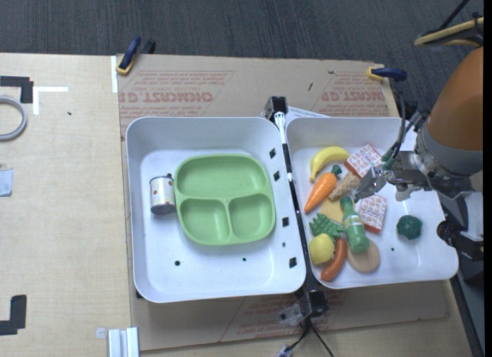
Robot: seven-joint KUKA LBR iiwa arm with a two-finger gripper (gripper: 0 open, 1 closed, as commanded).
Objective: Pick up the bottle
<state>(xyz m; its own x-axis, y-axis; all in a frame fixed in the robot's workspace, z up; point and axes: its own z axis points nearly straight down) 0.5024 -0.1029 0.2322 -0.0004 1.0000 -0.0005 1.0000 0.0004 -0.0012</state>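
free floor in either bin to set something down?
Left bin: bare floor in front of the green tray, and a strip behind it. A can sits left of the tray. Right bin: bare patch around the broccoli; left half is crowded with banana, carrot, bottle, where the gripper hangs.

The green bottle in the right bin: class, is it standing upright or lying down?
Lying down. The green bottle rests lengthwise on the other toys in the right bin, its cap end toward the carrot.
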